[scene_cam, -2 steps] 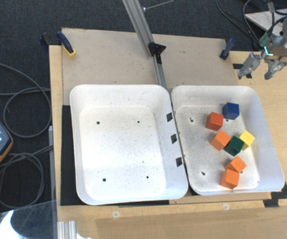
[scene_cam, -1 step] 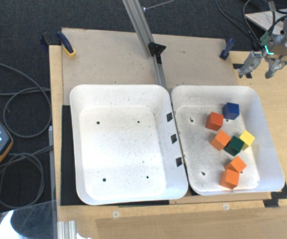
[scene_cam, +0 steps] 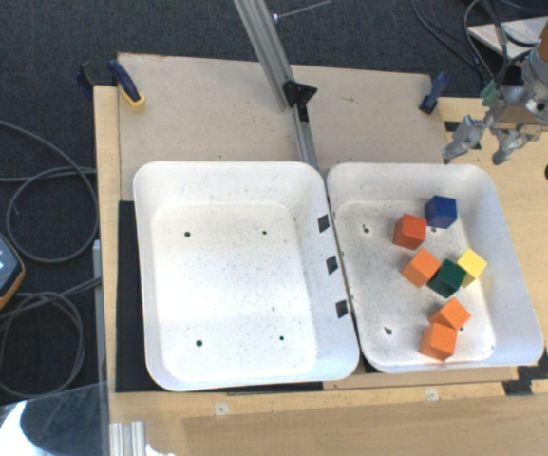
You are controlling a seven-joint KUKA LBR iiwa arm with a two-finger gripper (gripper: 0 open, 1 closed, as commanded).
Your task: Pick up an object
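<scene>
Evidently at the approach step, the gripper [scene_cam: 482, 146] hangs open and empty beyond the right bin [scene_cam: 509, 283], so it must next descend onto a block such as the blue cube [scene_cam: 441, 211].

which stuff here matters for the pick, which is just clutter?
Job:
two-finger gripper, fingers spread
right white bin
blue cube, yellow cube, green cube, four orange cubes

Lying about:
left white bin
blue clamps
black cables
</scene>
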